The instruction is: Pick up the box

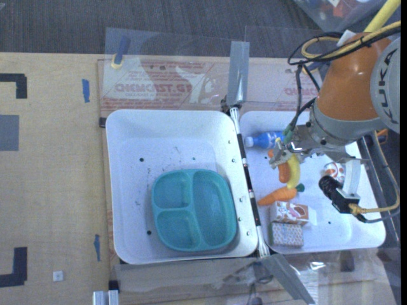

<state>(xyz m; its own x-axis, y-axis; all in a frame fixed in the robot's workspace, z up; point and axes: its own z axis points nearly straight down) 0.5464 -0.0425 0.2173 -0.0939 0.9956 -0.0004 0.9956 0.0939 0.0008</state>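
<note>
The gripper [284, 155] hangs over the upper part of the right bin [369, 232], below the arm's orange band [351, 84]; whether it is open or closed I cannot tell, since the wrist hides most of it. Just beneath it stands a yellow banana-like toy [292, 171], and to its left lies a small blue bottle [262, 139] close to the wall between the bins. Lower down, an orange carrot [277, 196] lies slantwise, and below that sits the box [289, 224] — white and patterned, near the front left corner of the right bin, well apart from the gripper. A black cable fitting [339, 196] hangs to the right. The left bin [127, 138] holds a teal divided tray [193, 210].
</note>
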